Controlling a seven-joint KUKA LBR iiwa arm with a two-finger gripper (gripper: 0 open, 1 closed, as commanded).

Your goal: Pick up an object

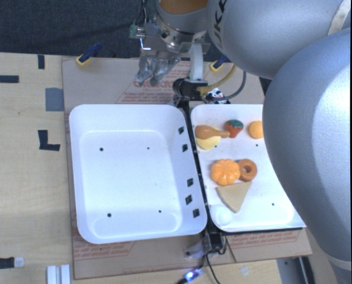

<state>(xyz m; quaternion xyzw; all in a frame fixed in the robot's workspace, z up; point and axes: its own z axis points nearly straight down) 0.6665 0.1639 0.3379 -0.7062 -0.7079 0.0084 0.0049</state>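
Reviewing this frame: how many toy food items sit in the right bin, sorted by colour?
Orange: 3 — pumpkin, doughnut, round piece at the arm's edge
Tan or yellow: 2 — drumstick, wedge
Red with green top: 1 — small fruit
Total: 6

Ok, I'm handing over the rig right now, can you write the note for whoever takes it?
Gripper: hanging over the cardboard past the far edge of the left bin, nothing visible between the jaws; whether they're open or shut is unclear.
Objects, all in the right bin: chicken drumstick, strawberry, orange piece partly hidden by the arm, pumpkin, donut, tan wedge.
Done: no pick yet.
Left: move over the right bin, grasp one object, lift.
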